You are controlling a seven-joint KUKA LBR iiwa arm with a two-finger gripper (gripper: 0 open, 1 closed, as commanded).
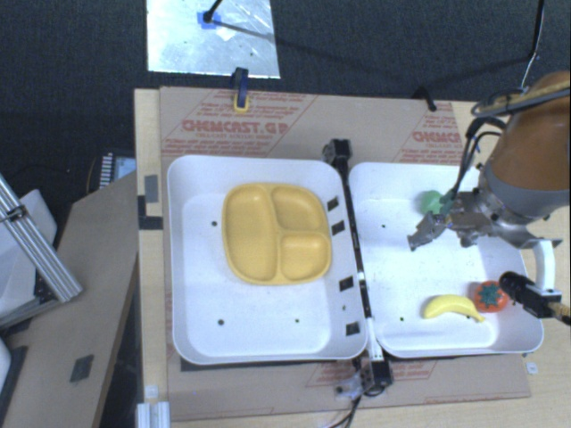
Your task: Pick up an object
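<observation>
The claw (437,232) hung over the right bin (393,328), beside a green object (432,201); whether spread or pressed together could not be told. Nothing appeared lifted. The toy banana (452,307) and orange-red toy (491,295) lay near the front edge. Judged: pickup outstanding.

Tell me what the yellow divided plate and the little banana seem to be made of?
The yellow plate looks like moulded plastic, matte, with smooth rounded dividers between three compartments. The banana is probably a plastic toy: uniform bright yellow, slightly shiny. Neither can be told for sure.
</observation>
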